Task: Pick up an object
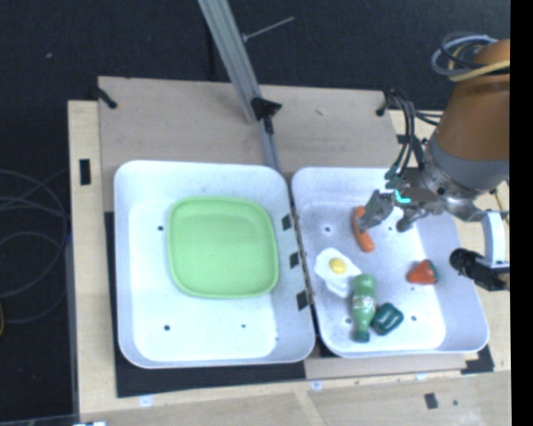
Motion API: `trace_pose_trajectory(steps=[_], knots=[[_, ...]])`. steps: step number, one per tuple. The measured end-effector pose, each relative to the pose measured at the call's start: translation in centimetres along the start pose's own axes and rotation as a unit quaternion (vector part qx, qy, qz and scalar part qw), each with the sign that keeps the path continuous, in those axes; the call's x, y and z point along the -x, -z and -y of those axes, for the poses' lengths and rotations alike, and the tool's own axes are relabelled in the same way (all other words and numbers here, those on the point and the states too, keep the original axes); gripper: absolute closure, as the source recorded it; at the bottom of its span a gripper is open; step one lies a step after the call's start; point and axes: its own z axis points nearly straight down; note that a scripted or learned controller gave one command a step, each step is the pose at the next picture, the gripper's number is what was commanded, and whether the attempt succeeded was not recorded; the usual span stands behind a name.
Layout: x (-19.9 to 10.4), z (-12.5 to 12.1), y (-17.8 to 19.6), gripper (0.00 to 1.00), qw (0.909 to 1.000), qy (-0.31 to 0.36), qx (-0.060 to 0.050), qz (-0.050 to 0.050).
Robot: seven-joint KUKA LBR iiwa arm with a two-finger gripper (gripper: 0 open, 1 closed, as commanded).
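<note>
Pincer (388,213) open over right bin (462,327), just beside orange carrot (363,234).

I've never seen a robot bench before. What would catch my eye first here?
Probably the big green plate lying in the left bin. Then the arm's pincer hanging over the right bin, just above an orange carrot, with a toy fried egg and a green bottle nearby.
</note>
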Motion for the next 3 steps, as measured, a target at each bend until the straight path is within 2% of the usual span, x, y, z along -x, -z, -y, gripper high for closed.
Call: trace_pose_trajectory(steps=[1, 2, 3], knots=[[0.0, 0.0, 0.0, 0.00, 1.0000, 0.000, 0.000, 0.000], [0.0, -0.2, -4.2, 0.00, 1.0000, 0.000, -0.002, 0.000], [-0.1, -0.8, -10.2, 0.00, 1.0000, 0.000, -0.002, 0.000]])
